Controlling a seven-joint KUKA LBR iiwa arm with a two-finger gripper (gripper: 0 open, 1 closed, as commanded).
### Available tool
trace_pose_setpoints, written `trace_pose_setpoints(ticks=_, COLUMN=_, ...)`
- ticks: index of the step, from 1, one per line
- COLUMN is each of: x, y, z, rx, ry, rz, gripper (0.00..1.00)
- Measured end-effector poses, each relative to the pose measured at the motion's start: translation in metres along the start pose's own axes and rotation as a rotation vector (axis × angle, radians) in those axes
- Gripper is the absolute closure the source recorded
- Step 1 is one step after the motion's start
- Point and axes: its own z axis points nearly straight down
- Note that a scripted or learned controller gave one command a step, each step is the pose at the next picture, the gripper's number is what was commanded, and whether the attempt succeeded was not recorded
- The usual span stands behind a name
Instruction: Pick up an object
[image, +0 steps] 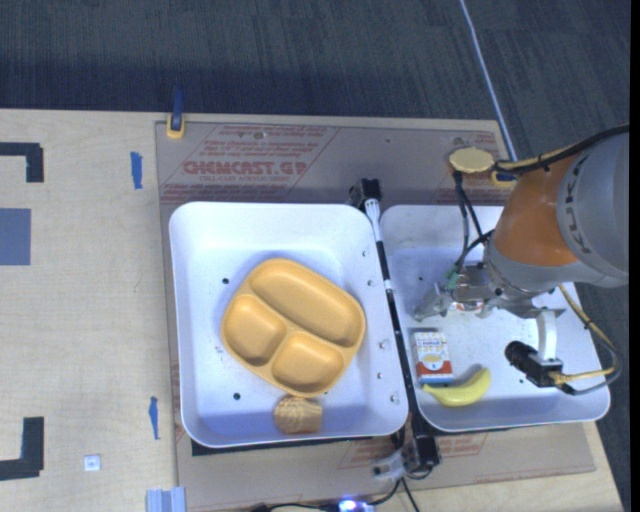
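Two bins. Gripper (470, 297) over right bin (420, 235), finger state unreadable. Banana (458, 389) and small carton (431, 355) at its 6 o'clock, untouched. Left bin (200, 240): yellow tray (292, 325).

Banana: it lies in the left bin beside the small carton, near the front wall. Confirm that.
Wrong bin. The camera view shows the banana in the right bin, beside the small carton, near the front wall. The left bin holds the yellow tray.
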Motion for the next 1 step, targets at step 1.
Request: trace_pose_setpoints(ticks=1, x=-0.0029, y=0.1066, z=0.0011, rx=0.004, ry=0.001, rz=0.0, gripper=0.0)
